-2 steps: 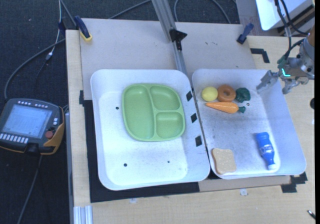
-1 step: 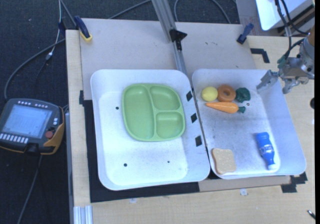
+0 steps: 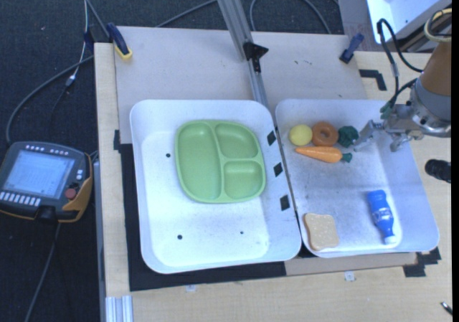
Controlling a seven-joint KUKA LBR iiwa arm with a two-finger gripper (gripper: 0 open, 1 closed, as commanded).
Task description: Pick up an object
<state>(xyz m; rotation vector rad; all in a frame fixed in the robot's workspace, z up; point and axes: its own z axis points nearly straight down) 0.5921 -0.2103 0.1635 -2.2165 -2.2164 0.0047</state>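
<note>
Grey arm hangs over the right bin's (image 3: 423, 191) far right edge, gripper (image 3: 384, 134) spread wide with nothing between its fingers: still the approach. Nearest target, the carrot (image 3: 319, 154), lies by the far left corner beside lemon (image 3: 300, 134) and donut (image 3: 325, 133); next comes lowering squarely over it. Dark carpet surrounds the bench

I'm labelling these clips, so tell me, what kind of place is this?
Most likely a robotics lab test bench, not a kitchen. Two shallow white plastic bins sit on a wooden bench, a grey handheld robot controller with a screen lies on the dark carpet, and the food, like the orange toy carrot, looks plastic.
</note>
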